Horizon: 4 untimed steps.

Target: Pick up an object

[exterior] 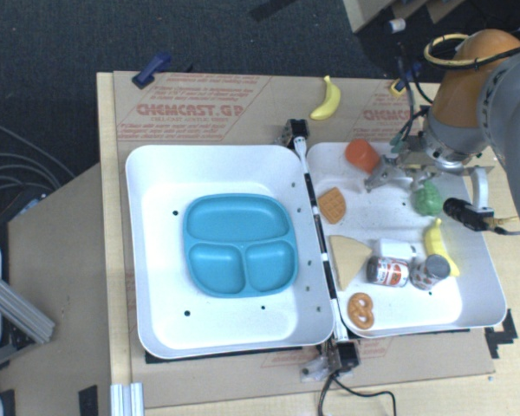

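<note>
My gripper (397,172) hangs low over the back of the right bin (481,297), reaching in from the right. Just to its left lies a red-orange object (360,154), and a green object (428,198) sits just to its right. Nothing shows between the gripper's tips. Further forward in the same bin are a round waffle (332,204), a tan wedge (349,255), a yellow banana (436,240), a red can on its side (388,272), a grey round object (432,270) and a pretzel (360,309).
The left bin (156,189) holds a blue divided plate (239,243). A second banana (326,100) lies on the bench behind the bins, and a blue object (150,70) rests at the bench's back-left corner. A ridge separates the two bins.
</note>
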Available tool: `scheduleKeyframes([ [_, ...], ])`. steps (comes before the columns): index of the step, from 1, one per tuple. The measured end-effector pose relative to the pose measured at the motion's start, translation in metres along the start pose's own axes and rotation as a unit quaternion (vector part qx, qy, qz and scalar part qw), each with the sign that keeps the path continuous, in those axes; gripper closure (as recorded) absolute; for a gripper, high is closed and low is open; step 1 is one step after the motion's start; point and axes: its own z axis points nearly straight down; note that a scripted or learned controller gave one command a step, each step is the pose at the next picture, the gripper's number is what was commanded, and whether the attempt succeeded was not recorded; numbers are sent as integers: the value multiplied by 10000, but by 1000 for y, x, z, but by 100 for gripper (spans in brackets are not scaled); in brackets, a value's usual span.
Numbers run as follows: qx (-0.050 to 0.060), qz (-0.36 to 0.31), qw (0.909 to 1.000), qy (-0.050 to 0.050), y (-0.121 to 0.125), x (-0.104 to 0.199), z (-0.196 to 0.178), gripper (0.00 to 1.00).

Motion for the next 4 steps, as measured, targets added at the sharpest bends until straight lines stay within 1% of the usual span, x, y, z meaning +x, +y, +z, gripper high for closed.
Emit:
scheduleKeyframes([
  [1,1,2,10000,1,0,7,10,0],
  [2,0,1,10000,1,0,7,10,0],
  [4,-5,-4,10000,21,1,-3,10,0],
])
